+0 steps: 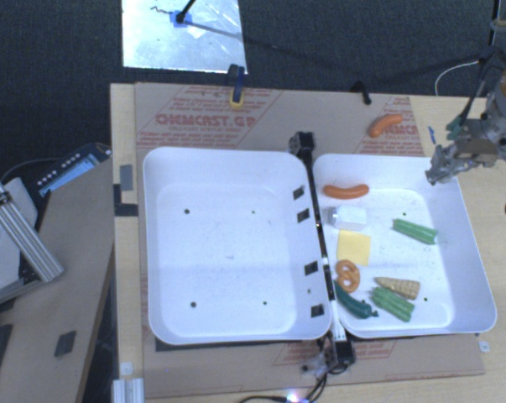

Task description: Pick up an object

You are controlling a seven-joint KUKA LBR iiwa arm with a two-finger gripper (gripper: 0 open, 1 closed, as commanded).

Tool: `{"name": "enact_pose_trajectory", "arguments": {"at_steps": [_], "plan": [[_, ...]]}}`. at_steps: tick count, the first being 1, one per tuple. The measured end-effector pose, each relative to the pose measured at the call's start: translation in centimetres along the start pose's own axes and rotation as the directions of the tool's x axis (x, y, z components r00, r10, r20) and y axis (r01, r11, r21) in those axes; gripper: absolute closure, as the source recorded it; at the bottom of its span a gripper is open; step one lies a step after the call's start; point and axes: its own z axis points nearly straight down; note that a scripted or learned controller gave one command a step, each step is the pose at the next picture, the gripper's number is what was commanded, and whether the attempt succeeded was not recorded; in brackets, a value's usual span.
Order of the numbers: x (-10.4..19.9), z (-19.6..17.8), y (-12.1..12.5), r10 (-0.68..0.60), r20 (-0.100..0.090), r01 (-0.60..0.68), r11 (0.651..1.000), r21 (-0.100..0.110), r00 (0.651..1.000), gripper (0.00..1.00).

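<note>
From the fixed overhead camera, the bench (76, 225) carried two shallow white bins side by side on a printed cardboard sheet (211, 112). The left bin (227, 242) showed bare white floor. The right bin (462, 250) held the objects: an orange sausage (346, 191) near its far left corner, a white block (349, 217) just nearer than that, then a yellow cheese slice (354, 247), and a small pretzel (347, 271) beside the dividing wall. A green bean pod (414, 231) lay toward the right wall, well apart from the rest. Near the front edge sat a tan corn piece (399, 287), a green pepper (393, 303) just in front of it, and a dark green vegetable (355, 303) to its left. A second orange sausage (385, 125) lay outside the bins on the cardboard, beyond the right bin's far edge. The gripper (441, 171) hung over the right bin's far right corner, nothing seen between its fingers; whether the claw was wide or narrow could not be told.
</note>
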Motion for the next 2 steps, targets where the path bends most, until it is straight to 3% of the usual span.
{"name": "enact_pose_trajectory", "arguments": {"at_steps": [1, 2], "plan": [[7.5, -5.0, 1.5, -0.001, -0.001, 0.001, 1.000, 0.001, 1.000, 1.00], [14.6, -10.4, 0.1, -0.002, -0.002, 0.002, 1.000, 0.000, 1.000, 1.00]]}}
